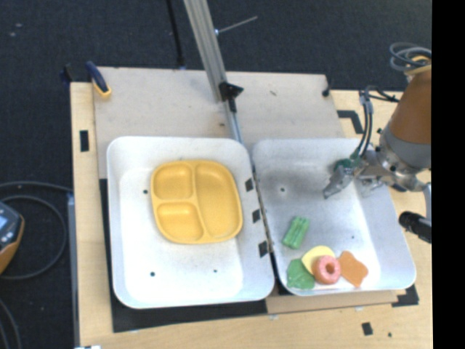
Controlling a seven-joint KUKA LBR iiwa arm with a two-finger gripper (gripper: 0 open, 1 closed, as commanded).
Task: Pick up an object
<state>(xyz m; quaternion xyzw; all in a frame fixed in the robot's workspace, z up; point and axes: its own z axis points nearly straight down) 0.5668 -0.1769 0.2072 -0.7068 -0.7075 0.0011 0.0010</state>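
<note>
My gripper hangs over the upper right part of the right bin, above bare bin floor, with nothing seen in it. Below and left of it lies a small green block. In the bin's front corner sit a pink ring-shaped donut on a yellow piece, a darker green piece to their left and an orange piece to their right. All these lie well in front of the gripper.
The left bin holds a yellow divided plate. A metal post rises from the back of the bench between the bins. The arm's orange band is at the right edge.
</note>
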